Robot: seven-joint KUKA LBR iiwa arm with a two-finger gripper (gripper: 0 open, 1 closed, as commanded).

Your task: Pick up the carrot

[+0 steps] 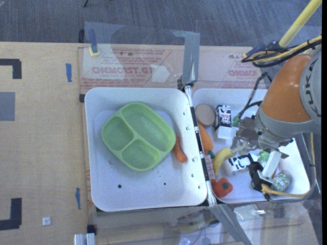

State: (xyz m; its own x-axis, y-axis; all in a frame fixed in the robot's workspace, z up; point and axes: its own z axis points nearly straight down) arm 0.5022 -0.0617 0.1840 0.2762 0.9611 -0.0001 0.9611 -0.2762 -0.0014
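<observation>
An orange carrot (pixel 179 151) lies in the left bin (pixel 138 195), against the right rim of the green divided plate (pixel 138 135). A second long orange carrot-like piece (pixel 205 136) lies in the right bin (pixel 301 188) along its left wall. My gripper (pixel 242 139) hangs over the middle of the right bin, to the right of that piece and above the banana (pixel 222 157). Nothing orange is visible at the gripper. The grey and orange arm hides the bin's right part.
The right bin also holds a round brown disc (pixel 205 115), a small black-and-white carton (pixel 223 116), a black-and-white toy (pixel 240 162), a red piece (pixel 222 187) and a can (pixel 280 181). A ridge (pixel 196 142) separates the two bins.
</observation>
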